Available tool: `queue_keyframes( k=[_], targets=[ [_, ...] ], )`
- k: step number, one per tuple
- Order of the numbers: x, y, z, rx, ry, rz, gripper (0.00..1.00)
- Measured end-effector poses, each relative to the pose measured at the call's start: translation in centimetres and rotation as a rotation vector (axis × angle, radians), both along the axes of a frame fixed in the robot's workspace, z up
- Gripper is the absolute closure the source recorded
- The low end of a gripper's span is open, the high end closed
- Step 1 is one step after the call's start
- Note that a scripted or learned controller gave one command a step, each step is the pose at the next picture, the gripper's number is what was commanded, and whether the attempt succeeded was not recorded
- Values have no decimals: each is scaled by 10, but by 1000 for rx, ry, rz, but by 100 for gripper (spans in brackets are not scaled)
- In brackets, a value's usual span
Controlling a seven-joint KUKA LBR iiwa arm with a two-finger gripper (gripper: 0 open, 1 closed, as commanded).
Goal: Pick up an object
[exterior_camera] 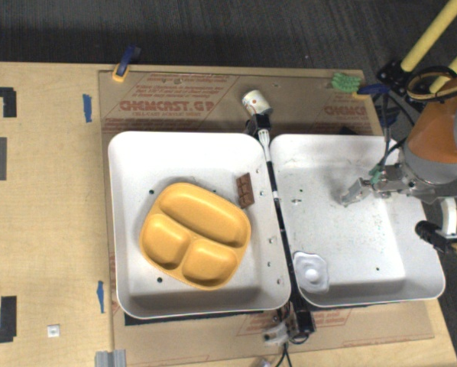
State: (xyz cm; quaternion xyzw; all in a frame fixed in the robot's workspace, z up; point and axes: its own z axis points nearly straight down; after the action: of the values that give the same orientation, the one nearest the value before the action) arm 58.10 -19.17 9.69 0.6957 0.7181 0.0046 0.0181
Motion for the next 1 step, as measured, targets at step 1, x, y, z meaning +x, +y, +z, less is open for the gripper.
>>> queue_keyframes(
  k=[1],
  targets=[
    [39,32,2,19,30,-34,0]
  ],
)
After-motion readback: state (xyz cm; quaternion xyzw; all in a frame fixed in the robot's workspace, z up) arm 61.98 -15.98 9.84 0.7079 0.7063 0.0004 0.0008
